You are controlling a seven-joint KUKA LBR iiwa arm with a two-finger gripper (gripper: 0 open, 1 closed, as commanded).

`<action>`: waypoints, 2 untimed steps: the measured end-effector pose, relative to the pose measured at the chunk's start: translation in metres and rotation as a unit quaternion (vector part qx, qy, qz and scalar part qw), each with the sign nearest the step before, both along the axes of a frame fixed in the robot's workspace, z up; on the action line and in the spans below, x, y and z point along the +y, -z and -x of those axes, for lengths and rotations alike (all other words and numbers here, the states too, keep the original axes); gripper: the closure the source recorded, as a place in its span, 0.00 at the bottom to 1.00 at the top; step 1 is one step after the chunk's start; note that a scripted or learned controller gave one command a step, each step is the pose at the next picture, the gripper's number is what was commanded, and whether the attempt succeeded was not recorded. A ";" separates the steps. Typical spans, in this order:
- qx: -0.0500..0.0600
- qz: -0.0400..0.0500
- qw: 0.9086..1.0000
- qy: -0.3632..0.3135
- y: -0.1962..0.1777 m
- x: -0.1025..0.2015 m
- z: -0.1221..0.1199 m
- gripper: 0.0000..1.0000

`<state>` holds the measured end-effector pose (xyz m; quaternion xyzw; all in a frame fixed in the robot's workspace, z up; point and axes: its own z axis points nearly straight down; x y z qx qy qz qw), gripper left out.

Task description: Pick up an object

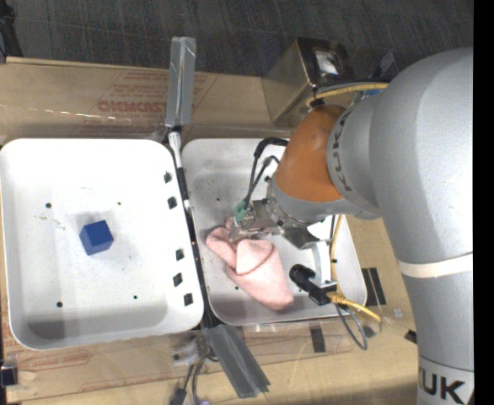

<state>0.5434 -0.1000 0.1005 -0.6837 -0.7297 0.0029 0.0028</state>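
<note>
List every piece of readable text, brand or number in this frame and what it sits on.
"KU": black letters, cut off by the frame's edge, on the grey arm base.
"KUK": partly visible on the arm's wrist housing, curving out of sight.
Red print on the cardboard behind the bins: too faint and blurred to read.

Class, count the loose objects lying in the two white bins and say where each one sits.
2. A blue cube lies in the left bin; a pink cloth lies in the right bin, under the gripper. The arm may hide others.

cube in left bin | cloth in right bin
</note>
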 end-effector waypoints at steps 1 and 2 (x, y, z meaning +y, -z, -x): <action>-0.003 -0.001 0.999 -0.052 0.008 -0.027 0.008 1.00; -0.004 0.000 0.996 -0.091 -0.170 0.012 -0.046 1.00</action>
